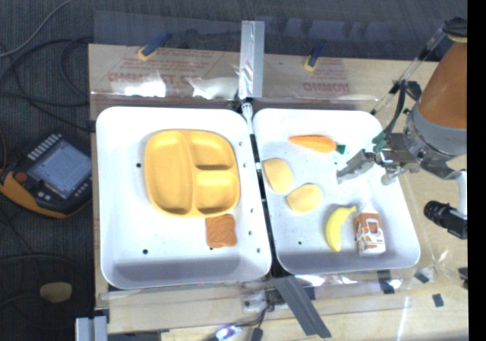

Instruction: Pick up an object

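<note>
Toys lie in both white bins, so start at the bottom of the frame, nearest you. Low in the left bin (pixel 114 203) sits a small brown toast piece (pixel 221 231). Just above it rests a big yellow tray (pixel 191 171) with three parts.

Now look at the right bin (pixel 395 252). At its lower right stands a little orange and white carton (pixel 369 232). A yellow banana (pixel 339 227) lies just beside it on the left, very close. Higher up, near the middle of the frame, you see two pale yellow lumps: one lump (pixel 304 197) lower down and one lump (pixel 278 175) next to the wall between the bins. At the top of the right bin lies an orange carrot (pixel 313 143) with a green end.

The gripper (pixel 358 165) comes in from the right side of the frame. It hangs over the bare floor of the right bin, below the carrot's green end and above the banana. You can see nothing between its jaws. I think the jaws stand apart, but the view is small, so I cannot tell for sure.

I judge that you are at the reaching step. Nothing is picked up yet. The carrot, the lower lump and the banana are all near. Next you should choose one, bring the gripper right over it, go down, and close on it. Watch the banana, because the carton sits so close.
</note>
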You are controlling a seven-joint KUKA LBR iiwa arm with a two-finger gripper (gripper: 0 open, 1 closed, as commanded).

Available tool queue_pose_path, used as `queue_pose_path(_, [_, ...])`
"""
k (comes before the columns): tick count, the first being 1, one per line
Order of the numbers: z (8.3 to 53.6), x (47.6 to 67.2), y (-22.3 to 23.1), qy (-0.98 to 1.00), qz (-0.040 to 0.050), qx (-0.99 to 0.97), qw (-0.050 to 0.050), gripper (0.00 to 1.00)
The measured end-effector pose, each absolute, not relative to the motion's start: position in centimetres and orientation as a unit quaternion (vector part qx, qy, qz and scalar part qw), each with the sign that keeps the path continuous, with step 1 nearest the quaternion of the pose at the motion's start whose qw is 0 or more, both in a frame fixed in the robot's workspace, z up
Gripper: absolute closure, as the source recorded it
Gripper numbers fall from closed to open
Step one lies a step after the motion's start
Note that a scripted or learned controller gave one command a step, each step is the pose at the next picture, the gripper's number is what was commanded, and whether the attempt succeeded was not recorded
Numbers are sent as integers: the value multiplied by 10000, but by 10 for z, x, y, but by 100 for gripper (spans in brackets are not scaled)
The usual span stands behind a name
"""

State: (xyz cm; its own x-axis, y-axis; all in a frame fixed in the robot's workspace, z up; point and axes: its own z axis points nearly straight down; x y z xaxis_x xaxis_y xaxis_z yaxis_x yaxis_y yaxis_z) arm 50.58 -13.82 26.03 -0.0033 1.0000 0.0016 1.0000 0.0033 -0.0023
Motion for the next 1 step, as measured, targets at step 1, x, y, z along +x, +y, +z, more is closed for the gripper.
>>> queue_pose_path(1, [118,483,-148,-6924,7,-7215,24,0])
